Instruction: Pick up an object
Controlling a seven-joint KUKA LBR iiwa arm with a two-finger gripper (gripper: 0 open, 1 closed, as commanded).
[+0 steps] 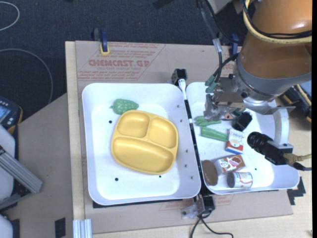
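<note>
Arm low over the right bin (282,180), hanging above the clutter!
Yellow divided plate (144,141) in the left bin (94,148), leafy green toy (124,105) touching its top; gripper (216,110) just above the green pieces (213,132), jaws' state impossible to tell; small can (240,179) near the front.

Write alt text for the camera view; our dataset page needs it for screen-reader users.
The arm's tool is low in the right bin, above green pieces and near small packets and a can. The left bin holds a yellow divided plate with a green toy by its far edge.
</note>
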